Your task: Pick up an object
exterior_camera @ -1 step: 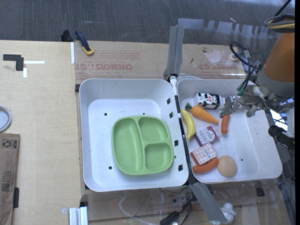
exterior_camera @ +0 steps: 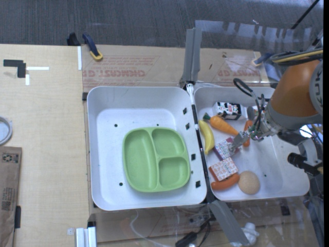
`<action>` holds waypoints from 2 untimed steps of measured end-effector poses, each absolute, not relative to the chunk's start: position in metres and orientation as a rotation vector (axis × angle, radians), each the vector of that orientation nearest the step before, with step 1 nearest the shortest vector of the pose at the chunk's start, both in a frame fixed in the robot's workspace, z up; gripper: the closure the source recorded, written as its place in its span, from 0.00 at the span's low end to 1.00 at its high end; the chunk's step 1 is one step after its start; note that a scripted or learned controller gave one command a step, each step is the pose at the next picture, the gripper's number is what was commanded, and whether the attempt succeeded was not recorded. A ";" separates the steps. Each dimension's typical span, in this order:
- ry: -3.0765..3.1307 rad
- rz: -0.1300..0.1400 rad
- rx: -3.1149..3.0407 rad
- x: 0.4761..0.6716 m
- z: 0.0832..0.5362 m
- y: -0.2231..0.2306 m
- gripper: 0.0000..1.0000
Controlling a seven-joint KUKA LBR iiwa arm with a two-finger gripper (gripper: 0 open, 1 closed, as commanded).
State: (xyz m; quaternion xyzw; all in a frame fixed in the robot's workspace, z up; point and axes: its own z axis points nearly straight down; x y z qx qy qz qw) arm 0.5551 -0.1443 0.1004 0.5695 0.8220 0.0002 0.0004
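The pick looks barely begun: the gripper [exterior_camera: 238, 144] hangs low in the right bin [exterior_camera: 288, 181], just above a small pink box [exterior_camera: 223, 149] beside the banana [exterior_camera: 207, 136] and carrot [exterior_camera: 226, 125], and nothing is lifted. Whether it is released or clenched I cannot tell. The descent, grasp and lift all seem left, while the green plate [exterior_camera: 156, 159] sits in the left bin [exterior_camera: 103, 138].

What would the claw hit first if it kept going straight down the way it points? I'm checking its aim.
Probably the small pink-patterned box just beside the claw; depth is hard to judge, so it may meet the bin floor instead.
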 end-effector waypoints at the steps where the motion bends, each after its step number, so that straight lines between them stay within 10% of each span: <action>1: 2.579 0.002 1.793 0.556 0.109 -0.144 1.00; 2: 2.571 -0.002 1.806 0.518 0.245 -0.058 1.00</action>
